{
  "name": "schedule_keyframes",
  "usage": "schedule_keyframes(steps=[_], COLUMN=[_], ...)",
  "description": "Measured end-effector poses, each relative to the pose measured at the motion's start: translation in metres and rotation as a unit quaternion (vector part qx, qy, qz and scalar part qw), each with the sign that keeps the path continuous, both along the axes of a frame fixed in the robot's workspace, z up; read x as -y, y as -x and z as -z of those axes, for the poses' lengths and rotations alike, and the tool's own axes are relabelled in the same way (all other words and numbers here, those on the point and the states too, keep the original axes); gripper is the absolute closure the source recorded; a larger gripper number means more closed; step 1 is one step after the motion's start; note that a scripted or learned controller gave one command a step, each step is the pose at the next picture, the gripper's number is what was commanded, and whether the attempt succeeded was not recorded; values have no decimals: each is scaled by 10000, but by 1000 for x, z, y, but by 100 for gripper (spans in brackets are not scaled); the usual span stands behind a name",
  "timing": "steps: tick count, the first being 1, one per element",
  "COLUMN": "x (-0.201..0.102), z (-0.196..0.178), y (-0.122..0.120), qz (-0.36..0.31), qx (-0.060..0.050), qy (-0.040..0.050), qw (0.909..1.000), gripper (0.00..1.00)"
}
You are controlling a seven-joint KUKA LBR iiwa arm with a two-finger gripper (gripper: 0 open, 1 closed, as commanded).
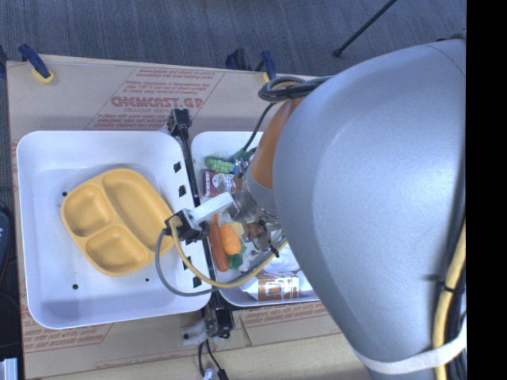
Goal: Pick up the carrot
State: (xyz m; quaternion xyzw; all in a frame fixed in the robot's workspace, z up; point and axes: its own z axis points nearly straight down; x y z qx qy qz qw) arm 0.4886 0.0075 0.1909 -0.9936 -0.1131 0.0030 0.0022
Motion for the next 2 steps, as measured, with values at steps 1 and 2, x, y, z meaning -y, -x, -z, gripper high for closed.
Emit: schedule_keyframes(steps=[1,2], x=[0,0], z=[0,0], y=[0,0], qz=[0,0], qx=[0,0], qy=[0,0], qw=[10000,10000], gripper=[0,0])
